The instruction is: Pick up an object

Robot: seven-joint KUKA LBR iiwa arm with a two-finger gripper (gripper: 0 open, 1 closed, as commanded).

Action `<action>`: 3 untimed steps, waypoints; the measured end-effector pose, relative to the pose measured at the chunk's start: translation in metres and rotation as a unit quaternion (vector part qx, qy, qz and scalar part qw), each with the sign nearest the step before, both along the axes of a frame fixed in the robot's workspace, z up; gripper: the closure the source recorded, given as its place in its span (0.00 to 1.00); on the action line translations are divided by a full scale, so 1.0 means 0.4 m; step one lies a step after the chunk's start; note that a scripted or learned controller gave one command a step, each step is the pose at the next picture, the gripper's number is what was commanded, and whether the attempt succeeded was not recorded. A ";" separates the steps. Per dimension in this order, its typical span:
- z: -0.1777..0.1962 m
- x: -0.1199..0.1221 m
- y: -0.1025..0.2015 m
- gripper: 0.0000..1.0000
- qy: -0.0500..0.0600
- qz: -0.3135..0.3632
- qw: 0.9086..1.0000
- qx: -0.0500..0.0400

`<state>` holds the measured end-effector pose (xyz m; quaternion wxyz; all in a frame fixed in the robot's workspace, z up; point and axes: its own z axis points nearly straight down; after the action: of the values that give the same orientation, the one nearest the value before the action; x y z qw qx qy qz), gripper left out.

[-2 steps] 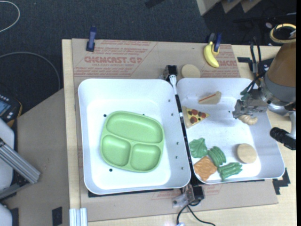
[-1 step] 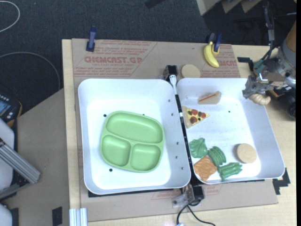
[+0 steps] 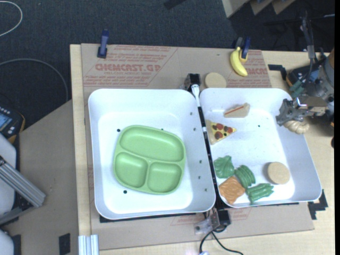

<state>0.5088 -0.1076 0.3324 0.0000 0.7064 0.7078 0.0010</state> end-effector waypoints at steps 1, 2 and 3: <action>0.388 -0.076 -0.144 1.00 -0.009 -0.004 1.000 -0.005; 0.077 -0.076 -0.079 1.00 0.007 -0.001 1.000 0.001; -0.158 -0.081 -0.279 1.00 0.006 -0.005 1.000 -0.001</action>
<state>0.4763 -0.2192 0.2691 -0.0035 0.7099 0.7043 -0.0036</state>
